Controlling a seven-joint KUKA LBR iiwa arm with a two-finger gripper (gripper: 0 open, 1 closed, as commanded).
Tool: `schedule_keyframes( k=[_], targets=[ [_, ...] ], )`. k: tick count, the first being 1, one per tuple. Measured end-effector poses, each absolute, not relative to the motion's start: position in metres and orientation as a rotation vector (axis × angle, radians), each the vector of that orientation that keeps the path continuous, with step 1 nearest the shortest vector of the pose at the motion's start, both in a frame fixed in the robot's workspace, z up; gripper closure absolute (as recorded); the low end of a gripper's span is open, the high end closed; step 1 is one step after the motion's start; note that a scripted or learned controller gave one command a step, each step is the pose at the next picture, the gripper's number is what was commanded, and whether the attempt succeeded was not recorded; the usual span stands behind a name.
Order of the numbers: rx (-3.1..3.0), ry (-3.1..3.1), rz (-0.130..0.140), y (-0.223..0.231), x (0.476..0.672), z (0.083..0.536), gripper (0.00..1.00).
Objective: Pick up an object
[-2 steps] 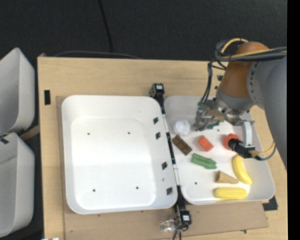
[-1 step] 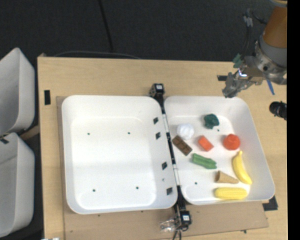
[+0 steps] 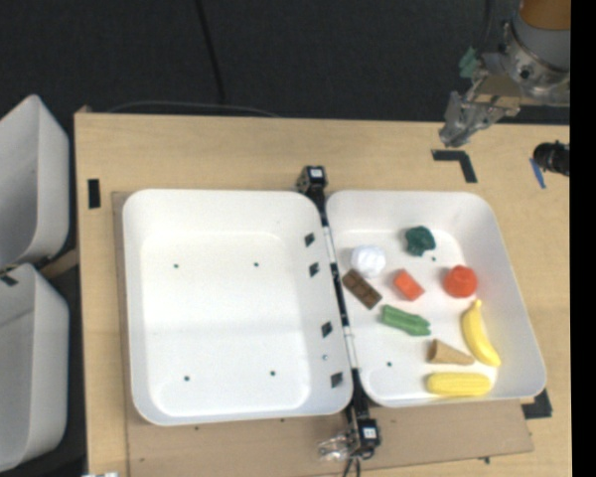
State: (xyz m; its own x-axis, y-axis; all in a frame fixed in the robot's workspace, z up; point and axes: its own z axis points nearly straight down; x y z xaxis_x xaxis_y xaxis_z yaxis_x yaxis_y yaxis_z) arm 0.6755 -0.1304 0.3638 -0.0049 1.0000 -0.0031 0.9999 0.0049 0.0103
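The arm [image 3: 538,13] stands raised over the bench's far right corner, well apart from both bins. The gripper [image 3: 461,127] hangs beyond the far rim of the right bin [image 3: 482,212], and nothing is seen between its fingers. Whether it is spread or pressed together cannot be told at this size.

**Step in hand.** Judged from this layout, the task is at its start: approach, with no object selected or lifted.

**Location of objects.** All candidates lie in the right bin:
- a dark green piece [image 3: 418,238] near the far side;
- a white ball [image 3: 369,260] close to the divider;
- a brown block [image 3: 361,288] just beside the ball, nearer the camera;
- an orange piece [image 3: 408,285] in the middle;
- a red piece [image 3: 460,281] to its right;
- a green pickle [image 3: 404,320] below the orange piece;
- a banana [image 3: 479,335] along the right side;
- a tan wedge [image 3: 447,352] touching or just beside the banana;
- a yellow piece [image 3: 459,384] at the near rim.

The left bin [image 3: 219,306] holds nothing.

**Next move.** The gripper must travel toward the camera and descend over one object. The red and orange pieces stand apart from their neighbours and likely offer the cleanest grasp. The wedge, banana and yellow piece are crowded, so a finger may strike a neighbour there. The ball may roll away under a closing finger.
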Motion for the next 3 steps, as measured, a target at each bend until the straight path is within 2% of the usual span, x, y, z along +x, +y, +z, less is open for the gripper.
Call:
schedule_keyframes(
  k=[1, 2, 3],
  targets=[
    [2.225, 2.215, -0.006, -0.205, 0.687, 0.279, 1.0],
    [2.221, 2.219, -0.003, -0.201, 0.679, 0.26, 1.0],
    [2.223, 2.22, -0.005, -0.207, 0.652, 0.24, 1.0]
  ],
)
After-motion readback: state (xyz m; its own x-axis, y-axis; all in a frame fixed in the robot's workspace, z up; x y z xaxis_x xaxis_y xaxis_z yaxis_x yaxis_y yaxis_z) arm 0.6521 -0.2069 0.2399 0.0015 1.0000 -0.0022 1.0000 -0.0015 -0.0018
